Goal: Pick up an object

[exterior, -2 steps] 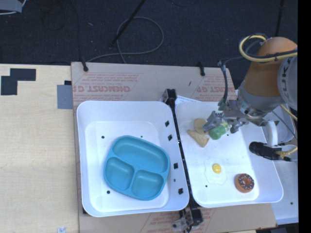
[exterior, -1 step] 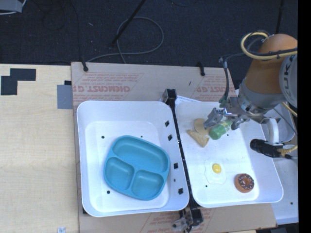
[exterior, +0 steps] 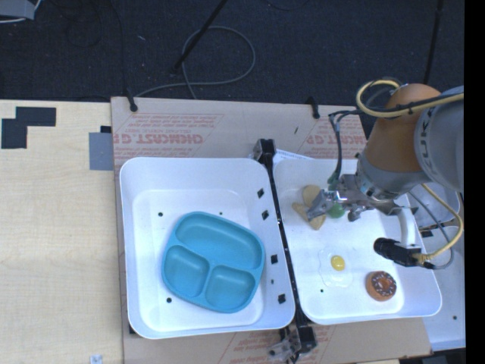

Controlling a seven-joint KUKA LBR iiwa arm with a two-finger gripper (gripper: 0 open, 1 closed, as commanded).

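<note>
You have two shallow white bins side by side on the tabletop (exterior: 61, 226), resting on a sheet of printed cardboard (exterior: 189, 131). The left bin (exterior: 144, 180) holds one thing: a blue divided plate (exterior: 212, 262) with three compartments, lying flat toward the bin's 5 o'clock area, well apart from the bin's far wall.

The right bin (exterior: 303, 309) carries the smaller things. A tan, wedge-shaped piece (exterior: 312, 203) lies near the bin's centre-left, at about 10 o'clock from the bin's middle. Just beside it, at its 3 o'clock, a small green object (exterior: 334, 210) sits right under the hand; what it is you cannot make out. A fried egg toy (exterior: 337, 265), white with a yellow yolk, lies flat toward the bin's 6 o'clock. A donut with chocolate icing and sprinkles (exterior: 381, 285) rests in the bin's 4 o'clock corner, near the egg but not touching it.

The arm (exterior: 409, 139) reaches in from 3 o'clock, its orange band above the right bin's far side. The hand (exterior: 331, 203) hangs low over the tan piece and the green object, close to both. Whether it is apart, together or clamped on anything, you cannot tell from this angle; nothing shows plainly as held.
</note>
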